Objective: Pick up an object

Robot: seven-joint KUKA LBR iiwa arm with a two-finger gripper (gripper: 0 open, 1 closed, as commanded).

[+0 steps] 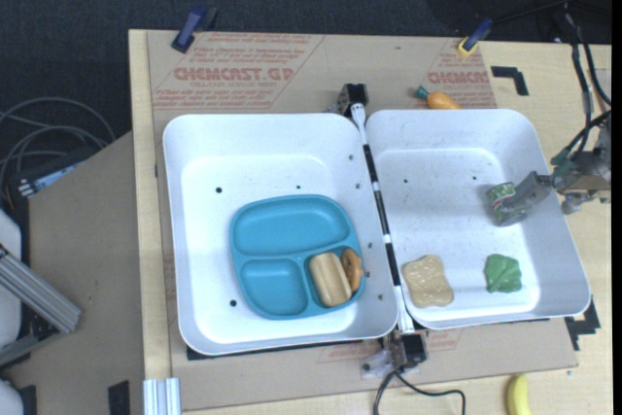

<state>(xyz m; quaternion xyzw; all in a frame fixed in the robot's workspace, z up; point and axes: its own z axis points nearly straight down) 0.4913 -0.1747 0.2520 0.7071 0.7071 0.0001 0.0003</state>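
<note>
Bins first: two shallow white ones sit side by side on the surface [146, 209], their inner rims touching down the middle. The left bin [194, 170] has a blue divided tray [282, 228] sitting toward its 5 o'clock corner, with a bread-like roll [332, 277] in the tray's lower right compartment, close to the shared rim. Plenty of bare white floor across the top half of that bin and down its 9 o'clock side.

The right bin [437, 141] is roomier. A tan cracker-looking piece [428, 282] lies near its 7 o'clock corner and a small green object [502, 273] sits at about 5 o'clock, the two apart from each other, both close to the lower rim. The upper half of the floor is open.

The pincer [507, 200] comes in over the 3 o'clock rim of the right bin, above the green object and not touching it. Can't tell if its fingers are wide or narrow from this angle, too small and dark, and I see nothing between them.

Writing: the brown sheet under the bins reads "CHEMCAST G.P" in red at 12 o'clock, repeated partly at 1 o'clock. An orange carrot-shaped thing [439, 99] lies outside the right bin's top rim, and something yellow [518, 395] sits at the surface's 5 o'clock edge.
</note>
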